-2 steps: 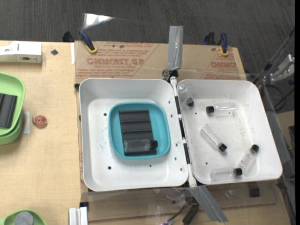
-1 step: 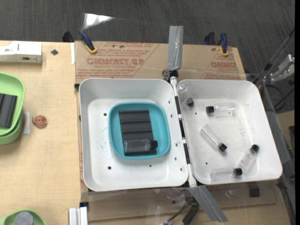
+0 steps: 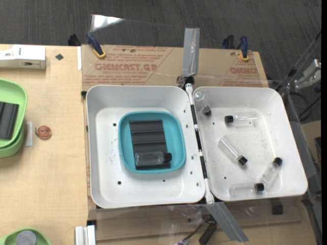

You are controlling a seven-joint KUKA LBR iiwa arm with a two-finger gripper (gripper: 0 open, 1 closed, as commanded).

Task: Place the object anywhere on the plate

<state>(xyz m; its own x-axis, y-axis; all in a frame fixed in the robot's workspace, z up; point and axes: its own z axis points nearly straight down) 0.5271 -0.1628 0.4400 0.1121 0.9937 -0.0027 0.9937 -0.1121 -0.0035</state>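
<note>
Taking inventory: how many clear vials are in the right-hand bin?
5: top-left corner vial, upper vial, centre vial, right vial, bottom vial; clear glass may hide others.

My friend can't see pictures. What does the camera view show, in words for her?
Two shallow white bins sit side by side on a bench. The left bin holds a teal plate with dark blocks and a clear vial lying on it. The right bin holds several more clear vials with black caps, scattered apart.

Teal plate (image 3: 125,137) crowded with black blocks (image 3: 147,137), vials (image 3: 232,151) well apart
</note>
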